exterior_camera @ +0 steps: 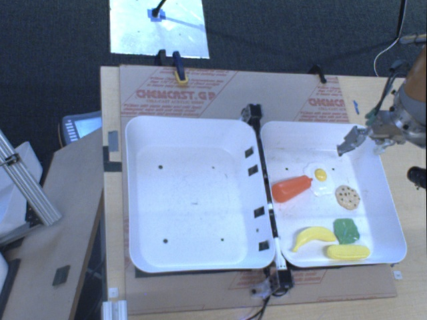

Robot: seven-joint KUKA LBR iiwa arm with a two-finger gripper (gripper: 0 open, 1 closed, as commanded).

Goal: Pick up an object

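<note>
The right bin (395, 227) holds several toy foods. An orange carrot (291, 189) lies near its left wall, with a fried egg (319, 176) beside it and a cookie (347, 197) to the right. At the front lie a yellow banana (313, 237), a green piece (345, 229) and a yellow corn-like piece (347, 251). My gripper (361, 147) hangs above the bin's far right corner, open, with nothing between its fingers. It is well clear of the foods.
The left bin (193, 123) sits beside the right one, with a black clipped divider (261, 185) where they meet. Both rest on a cardboard sheet (200, 92). A metal plate (159, 19) lies behind the bench, and cables hang at the far right.
</note>
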